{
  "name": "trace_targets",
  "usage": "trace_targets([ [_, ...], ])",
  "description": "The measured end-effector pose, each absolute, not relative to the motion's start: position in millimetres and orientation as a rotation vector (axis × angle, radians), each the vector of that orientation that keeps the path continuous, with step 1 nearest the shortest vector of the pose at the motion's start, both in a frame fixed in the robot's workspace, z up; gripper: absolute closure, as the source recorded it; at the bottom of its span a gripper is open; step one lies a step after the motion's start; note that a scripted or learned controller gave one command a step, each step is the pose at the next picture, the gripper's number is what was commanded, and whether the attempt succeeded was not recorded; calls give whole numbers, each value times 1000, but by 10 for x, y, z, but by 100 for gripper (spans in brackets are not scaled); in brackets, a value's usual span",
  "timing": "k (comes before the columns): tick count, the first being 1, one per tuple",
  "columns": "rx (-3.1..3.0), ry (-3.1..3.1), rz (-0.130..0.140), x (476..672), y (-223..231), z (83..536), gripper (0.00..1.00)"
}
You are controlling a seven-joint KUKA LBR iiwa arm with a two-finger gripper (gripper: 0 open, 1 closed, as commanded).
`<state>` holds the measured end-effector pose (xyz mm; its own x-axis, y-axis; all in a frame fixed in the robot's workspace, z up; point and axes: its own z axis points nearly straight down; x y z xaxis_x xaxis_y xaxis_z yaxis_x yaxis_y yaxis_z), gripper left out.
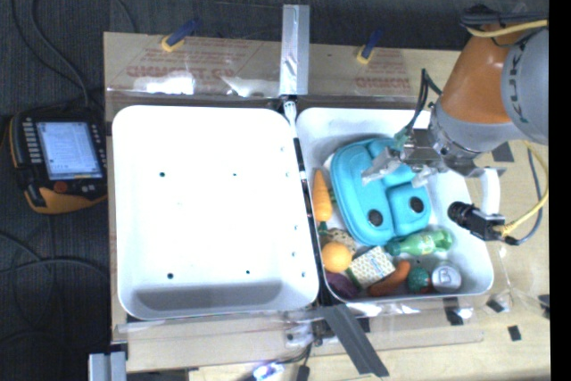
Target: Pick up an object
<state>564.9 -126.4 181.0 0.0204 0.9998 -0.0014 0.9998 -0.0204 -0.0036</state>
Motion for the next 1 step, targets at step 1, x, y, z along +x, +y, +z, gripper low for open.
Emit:
trace_targets([
  [1, -2206, -2264, -24, 5759, -1236, 1401, 0],
])
